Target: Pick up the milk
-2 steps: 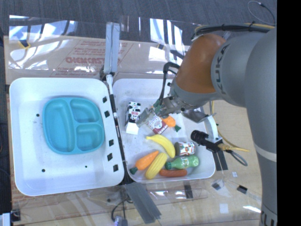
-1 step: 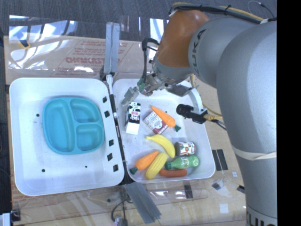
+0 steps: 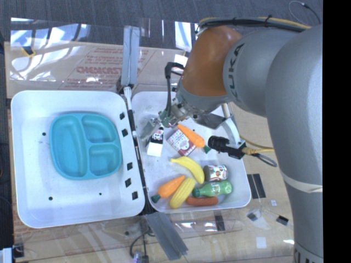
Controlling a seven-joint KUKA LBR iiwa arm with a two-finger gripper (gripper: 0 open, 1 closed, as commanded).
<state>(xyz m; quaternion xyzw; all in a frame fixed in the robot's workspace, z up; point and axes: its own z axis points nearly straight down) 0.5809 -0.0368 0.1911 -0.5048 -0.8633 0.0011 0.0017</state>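
Gripper (image 3: 164, 115) sits low over the right bin (image 3: 241, 199), just above the milk (image 3: 156, 141); its grasp, cannot tell; blue tray (image 3: 86, 146) fills the left bin (image 3: 33, 201).

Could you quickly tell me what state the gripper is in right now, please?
Two-finger gripper: low in the right white bin, above the small black-and-white milk carton; open or shut cannot be told.
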